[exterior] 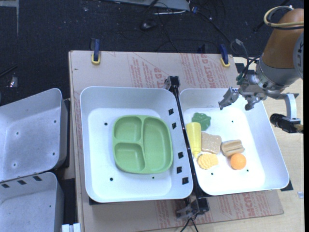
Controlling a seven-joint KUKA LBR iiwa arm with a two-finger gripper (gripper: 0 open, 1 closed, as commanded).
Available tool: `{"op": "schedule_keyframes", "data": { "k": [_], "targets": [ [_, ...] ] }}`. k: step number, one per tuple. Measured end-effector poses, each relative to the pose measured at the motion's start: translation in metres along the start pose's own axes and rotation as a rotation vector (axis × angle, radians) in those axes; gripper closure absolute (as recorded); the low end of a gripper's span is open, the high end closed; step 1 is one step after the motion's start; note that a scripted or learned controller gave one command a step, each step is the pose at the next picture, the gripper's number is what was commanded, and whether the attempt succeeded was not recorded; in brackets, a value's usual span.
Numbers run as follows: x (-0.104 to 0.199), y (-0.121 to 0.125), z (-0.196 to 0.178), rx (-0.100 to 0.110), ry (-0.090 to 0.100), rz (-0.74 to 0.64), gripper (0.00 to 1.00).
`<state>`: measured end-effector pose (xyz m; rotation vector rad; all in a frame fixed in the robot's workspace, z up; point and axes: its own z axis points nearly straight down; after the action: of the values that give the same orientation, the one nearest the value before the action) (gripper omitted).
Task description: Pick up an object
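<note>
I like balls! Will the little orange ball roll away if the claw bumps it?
Probably, yes. The orange ball looks round and smooth, so a nudge could send it rolling. The bread touching it may block one side, and the bin wall should stop it.

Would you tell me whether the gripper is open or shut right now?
Open: the gripper's two fingers stand apart above the right bin, with nothing between them.

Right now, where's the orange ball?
The orange ball lies in the right bin, toward its near edge, just below the tan block and right of the yellow ridged piece.
</note>
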<state>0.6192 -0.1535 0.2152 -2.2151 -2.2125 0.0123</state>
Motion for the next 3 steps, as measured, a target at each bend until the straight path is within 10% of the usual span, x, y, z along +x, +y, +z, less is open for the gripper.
{"op": "schedule_keyframes", "data": {
  "k": [1, 3],
  "targets": [
    [0.0, 0.003, -0.008, -0.013, -0.002, -0.003, 0.0],
    [0.003, -0.011, 0.1, -0.009, -0.002, 0.0, 0.0]
  ]
}}
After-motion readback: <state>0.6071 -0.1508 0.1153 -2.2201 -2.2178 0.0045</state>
